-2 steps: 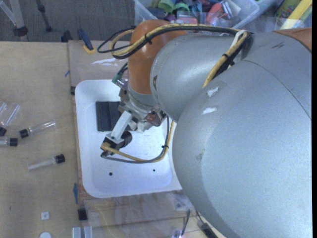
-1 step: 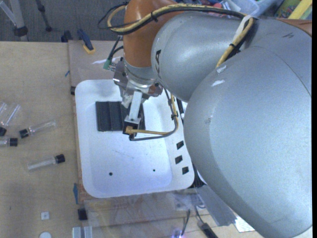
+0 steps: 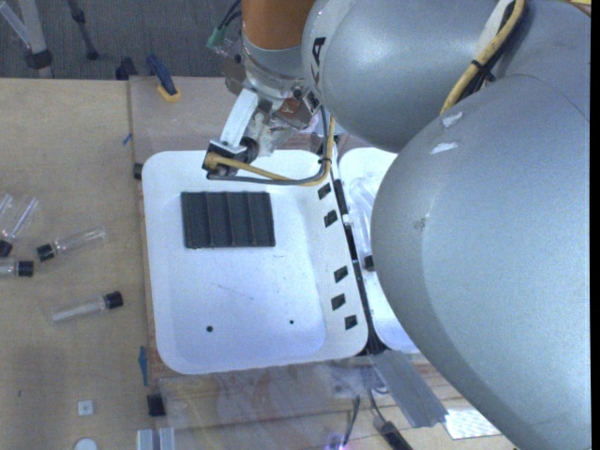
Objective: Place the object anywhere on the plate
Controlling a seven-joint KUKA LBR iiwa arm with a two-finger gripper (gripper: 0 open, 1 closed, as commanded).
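Ridged slab (image 3: 228, 219), dark grey w/ four parallel bars, lies flat in upper-left part of left bin (image 3: 244, 298), apart from the claw (image 3: 269, 127). Bench (image 3: 66, 139) is tan wood; grey floor (image 3: 141, 17) behind it w/ tripod legs (image 3: 28, 26) at top left. Blue clamp (image 3: 164, 78) sits at bench's far edge. Several clear vials (image 3: 86, 306) w/ black caps lie on the wood left of the bins. Arm (image 3: 487, 232) covers most of the right side, so right bin (image 3: 370, 172) shows as a thin white strip; contents can't be made out. Claw sits over left bin's far rim, partly masked by the wrist; open or closed, can't tell. Left bin also has two tiny dark specks (image 3: 209, 328) near its front, and a row of small black tabs (image 3: 337, 275) along its right wall.
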